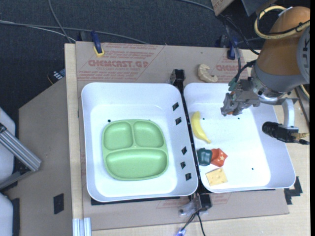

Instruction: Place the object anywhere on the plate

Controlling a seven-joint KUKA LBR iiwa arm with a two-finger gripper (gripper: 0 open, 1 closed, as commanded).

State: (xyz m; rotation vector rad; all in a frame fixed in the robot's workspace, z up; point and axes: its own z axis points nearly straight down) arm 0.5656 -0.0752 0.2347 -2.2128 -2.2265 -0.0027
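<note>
The green divided plate point(134, 149) sits in the left bin point(93, 102). The banana point(199, 127) lies by the right bin's point(266, 166) left wall, which may block a finger. The gripper point(231, 107) hovers nearby; its opening is unreadable, nothing visibly held.

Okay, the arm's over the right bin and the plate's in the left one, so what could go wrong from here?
1. The banana, blue block, red piece and yellow piece lie close together, so the gripper may nudge or catch a neighbour.
2. They sit near the bin's left wall, which may block a finger.
3. Reaching the green plate means crossing the divider; a loose grasp could drop the object there.
</note>
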